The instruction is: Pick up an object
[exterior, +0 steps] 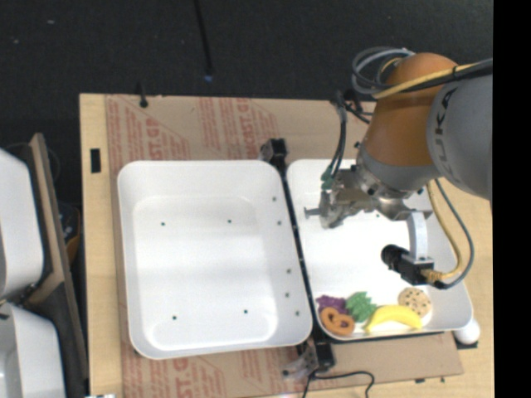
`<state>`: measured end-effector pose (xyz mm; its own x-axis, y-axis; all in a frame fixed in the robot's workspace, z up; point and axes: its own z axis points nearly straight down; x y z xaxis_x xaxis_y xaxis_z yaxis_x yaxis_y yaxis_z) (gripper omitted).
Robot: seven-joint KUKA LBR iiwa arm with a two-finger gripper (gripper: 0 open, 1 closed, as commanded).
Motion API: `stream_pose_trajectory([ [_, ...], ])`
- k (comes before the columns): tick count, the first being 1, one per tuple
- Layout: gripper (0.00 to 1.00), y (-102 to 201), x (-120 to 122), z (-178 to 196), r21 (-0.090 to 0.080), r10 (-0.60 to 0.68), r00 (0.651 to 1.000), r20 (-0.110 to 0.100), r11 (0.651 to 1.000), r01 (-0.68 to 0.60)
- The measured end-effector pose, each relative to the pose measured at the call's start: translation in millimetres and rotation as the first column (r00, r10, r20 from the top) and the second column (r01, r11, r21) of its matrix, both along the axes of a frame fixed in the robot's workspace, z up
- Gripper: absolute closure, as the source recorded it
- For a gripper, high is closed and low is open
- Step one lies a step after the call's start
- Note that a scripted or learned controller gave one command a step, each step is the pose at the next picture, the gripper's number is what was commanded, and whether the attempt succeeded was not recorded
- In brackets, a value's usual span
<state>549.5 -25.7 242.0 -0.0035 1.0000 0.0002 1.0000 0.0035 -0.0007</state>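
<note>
Readable marks from my remote seat

I read part of "KUKA" on the grey arm [465, 135] at two o'clock; the red print on the cardboard sheet [191, 127] at eleven o'clock stays illegible to me.

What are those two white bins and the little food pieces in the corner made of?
The left bin and right bin look like moulded plastic: smooth, slightly glossy, with rounded corners. The banana, cookie, grapes and green leafy piece seem to be toy food, probably plastic or rubber; too small to tell which.

I've got a yellow banana [392, 317], purple grapes [331, 304], a green leafy piece [361, 304], a speckled tan cookie [414, 302], all in the white right bin [353, 259].
</note>
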Motion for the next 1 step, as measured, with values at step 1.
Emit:
stream_pose_trajectory([
  [1,1.0,43.4,18.2,-7.2,0.001,0.0,1.0,0.0,1.0,0.0],
])
